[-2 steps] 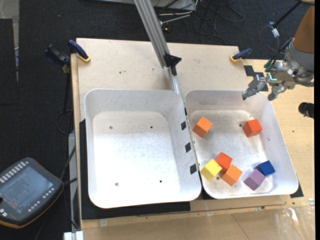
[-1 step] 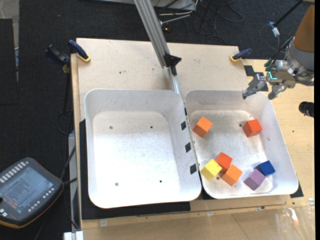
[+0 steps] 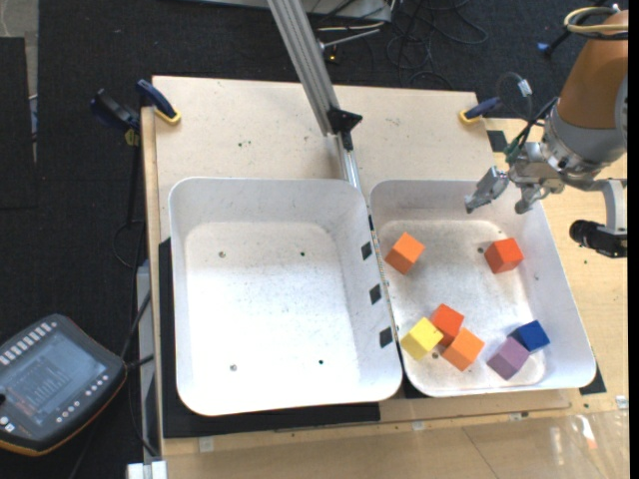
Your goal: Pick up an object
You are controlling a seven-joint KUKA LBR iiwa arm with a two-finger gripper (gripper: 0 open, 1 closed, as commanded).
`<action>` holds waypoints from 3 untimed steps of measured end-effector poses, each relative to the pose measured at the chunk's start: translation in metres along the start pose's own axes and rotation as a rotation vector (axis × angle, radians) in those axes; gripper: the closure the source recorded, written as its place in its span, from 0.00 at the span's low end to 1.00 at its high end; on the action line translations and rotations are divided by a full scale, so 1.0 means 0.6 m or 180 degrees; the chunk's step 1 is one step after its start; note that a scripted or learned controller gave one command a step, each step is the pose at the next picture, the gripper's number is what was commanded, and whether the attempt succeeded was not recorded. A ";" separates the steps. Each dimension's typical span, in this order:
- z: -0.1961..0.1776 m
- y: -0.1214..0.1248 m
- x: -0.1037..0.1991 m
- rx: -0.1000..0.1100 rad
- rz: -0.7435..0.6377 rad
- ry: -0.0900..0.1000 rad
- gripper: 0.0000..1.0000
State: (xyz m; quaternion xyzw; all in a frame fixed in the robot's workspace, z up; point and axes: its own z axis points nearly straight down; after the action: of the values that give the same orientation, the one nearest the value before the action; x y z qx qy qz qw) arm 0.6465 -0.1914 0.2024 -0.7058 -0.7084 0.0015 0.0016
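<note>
The grey arm with its orange band (image 3: pixel 597 68) reaches in from the right and bends down toward the far edge of the right shallow white bin (image 3: pixel 564 297). Its two-finger tool (image 3: pixel 506 198) hangs above that bin's far rim, fingers spread apart with nothing between them.

Just below the tool lies a red-orange cube (image 3: pixel 503 254); farther out to its left sits an orange cube (image 3: pixel 404 252). Well below the tool, toward the near rim, a yellow cube (image 3: pixel 421 337), a red cube (image 3: pixel 447 320) and another orange cube (image 3: pixel 463 349) huddle together, with a purple cube (image 3: pixel 508 357) and a blue cube (image 3: pixel 530 335) beside them.

The left white bin (image 3: pixel 190 267) lies far left of the tool. Both bins rest on a pale wooden desk (image 3: pixel 260 118) with clamps at its far corners. A metal pole (image 3: pixel 305 48) slants across the desk, and a grey teach pendant (image 3: pixel 50 382) lies on the dark floor.
</note>
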 end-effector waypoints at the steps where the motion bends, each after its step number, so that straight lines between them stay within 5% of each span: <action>1: 0.073 0.002 -0.004 -0.0002 0.0009 -0.0001 0.00; 2: 0.165 -0.015 -0.007 0.0001 0.0012 0.0002 0.00; 3: 0.141 -0.011 -0.007 -0.0024 0.0010 -0.0006 1.00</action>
State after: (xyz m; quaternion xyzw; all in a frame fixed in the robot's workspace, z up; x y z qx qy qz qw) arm 0.6393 -0.1959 0.1180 -0.7069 -0.7073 -0.0005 -0.0017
